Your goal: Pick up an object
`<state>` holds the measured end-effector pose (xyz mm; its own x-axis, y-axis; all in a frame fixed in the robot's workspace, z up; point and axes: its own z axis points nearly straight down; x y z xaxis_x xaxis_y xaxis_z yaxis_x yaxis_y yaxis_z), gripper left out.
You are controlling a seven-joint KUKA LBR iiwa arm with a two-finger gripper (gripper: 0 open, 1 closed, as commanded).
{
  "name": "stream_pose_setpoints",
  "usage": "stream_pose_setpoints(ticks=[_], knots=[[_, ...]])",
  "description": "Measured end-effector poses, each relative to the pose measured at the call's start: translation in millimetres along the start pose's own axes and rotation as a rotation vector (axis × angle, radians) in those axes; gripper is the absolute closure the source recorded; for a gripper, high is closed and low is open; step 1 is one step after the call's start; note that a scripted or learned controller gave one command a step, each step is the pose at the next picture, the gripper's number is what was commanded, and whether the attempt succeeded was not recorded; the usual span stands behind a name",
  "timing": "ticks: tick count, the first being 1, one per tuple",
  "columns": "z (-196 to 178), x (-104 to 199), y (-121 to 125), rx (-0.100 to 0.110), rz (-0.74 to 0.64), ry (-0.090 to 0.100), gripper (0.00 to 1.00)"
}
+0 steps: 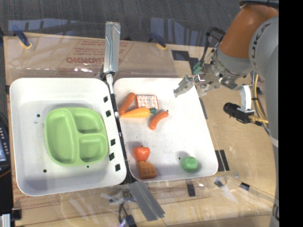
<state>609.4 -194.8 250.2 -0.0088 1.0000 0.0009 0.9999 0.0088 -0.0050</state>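
The grey two-finger gripper (182, 89), whether clenched or released I cannot tell, hovers at the right white bin's (201, 126) far edge, approaching; next it likely must descend left toward the nearby orange plastic sausage (158, 119).

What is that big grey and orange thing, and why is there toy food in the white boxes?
That grey and orange thing is a robot arm. At its tip is a gripper, a kind of two-finger hand, hanging over the top right edge of the right bin. Nothing is between its fingers. A camera up above looks down at a slant. Two shallow white bins sit side by side on a bench. The left bin holds a green tray with compartments. The right bin holds toy food: a carrot, two sausages, a small box, something red like a tomato, a waffle and a green ball. The robot's job is to pick something up.
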Motion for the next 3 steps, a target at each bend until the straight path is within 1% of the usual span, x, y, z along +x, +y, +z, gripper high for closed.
stream_pose_setpoints(ticks=[1, 2, 3], knots=[[147.7, 8.7, 30.6, 0.001, -0.113, 0.001, 0.0], [157.9, 44.5, -32.3, -0.004, -0.314, -0.001, 0.0], [148.3, 45.2, -31.9, -0.003, -0.319, -0.001, 1.0]])
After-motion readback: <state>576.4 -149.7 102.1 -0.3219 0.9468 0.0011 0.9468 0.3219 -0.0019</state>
